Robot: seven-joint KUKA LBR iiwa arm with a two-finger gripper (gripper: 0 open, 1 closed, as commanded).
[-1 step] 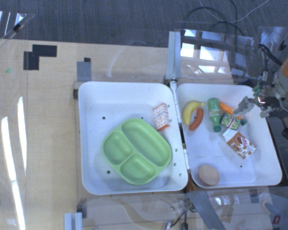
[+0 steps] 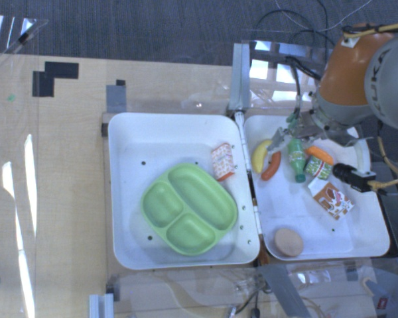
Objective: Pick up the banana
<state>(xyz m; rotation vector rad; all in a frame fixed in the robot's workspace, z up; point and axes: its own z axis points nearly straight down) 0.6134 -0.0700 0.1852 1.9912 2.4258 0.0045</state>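
Because the banana [image 2: 260, 156] lies just left of the hand [image 2: 283, 140] — touching a red sausage [image 2: 271, 166] — a grab may snag both; whether the hand is spread, I cannot tell.

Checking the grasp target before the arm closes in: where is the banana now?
In the camera view, the banana lies in the right bin, near its upper left corner by the divider, right beside the red sausage.

On the bench [image 2: 60, 197] two bins sit side by side; the left bin [image 2: 129, 134] holds a divided plate [image 2: 189, 209], a small packet [image 2: 222, 161] behind it; the right bin [image 2: 371, 240] holds the banana [image 2: 260, 156] by its left wall, a sausage [image 2: 271, 165] just beside it, a bottle [image 2: 296, 159] further right, a cookie [image 2: 288, 242] in front.
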